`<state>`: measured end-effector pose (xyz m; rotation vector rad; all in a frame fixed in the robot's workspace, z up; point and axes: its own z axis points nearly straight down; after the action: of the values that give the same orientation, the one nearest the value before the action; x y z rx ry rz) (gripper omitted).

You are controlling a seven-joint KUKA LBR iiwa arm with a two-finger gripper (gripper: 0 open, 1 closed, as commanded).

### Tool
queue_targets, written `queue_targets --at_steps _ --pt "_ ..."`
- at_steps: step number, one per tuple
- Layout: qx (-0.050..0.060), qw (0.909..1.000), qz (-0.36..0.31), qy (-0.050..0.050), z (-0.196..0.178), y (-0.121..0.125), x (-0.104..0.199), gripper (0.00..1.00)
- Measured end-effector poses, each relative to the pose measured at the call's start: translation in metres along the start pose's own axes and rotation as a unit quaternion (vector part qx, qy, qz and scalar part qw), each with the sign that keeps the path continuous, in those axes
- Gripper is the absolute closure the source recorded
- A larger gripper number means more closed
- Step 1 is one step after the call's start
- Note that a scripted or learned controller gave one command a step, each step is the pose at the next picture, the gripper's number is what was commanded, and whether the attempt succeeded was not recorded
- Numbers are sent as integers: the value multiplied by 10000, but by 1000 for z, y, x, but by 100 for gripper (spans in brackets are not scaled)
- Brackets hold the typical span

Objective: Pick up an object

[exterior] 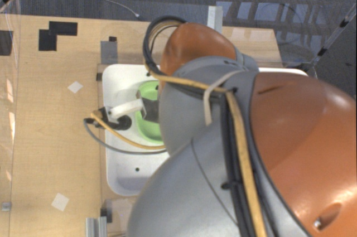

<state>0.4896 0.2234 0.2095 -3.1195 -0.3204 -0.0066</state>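
A light green bowl-shaped object (146,121) lies in the left white bin (120,77). The grey arm with its orange band (195,49) reaches over that bin and covers most of it. A dark part of the gripper (149,109) sits right over the green object, and its fingers are hidden by the wrist. A white connector with black and yellow cables (114,116) sticks out to the left of the wrist, above the bin's left side.
The right bin's rim (284,70) just peeks out behind the arm. Wooden bench surface (50,135) with black markers (56,32) and white tags lies to the left. Clear panels stand at the far left and back right.
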Motion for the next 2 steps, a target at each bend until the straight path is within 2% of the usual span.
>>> queue_targets --at_steps 1,2 --pt "-18 10000 1 -21 7 -12 -1 100" --pt "-21 9795 -2012 -16 -44 -12 0 100"
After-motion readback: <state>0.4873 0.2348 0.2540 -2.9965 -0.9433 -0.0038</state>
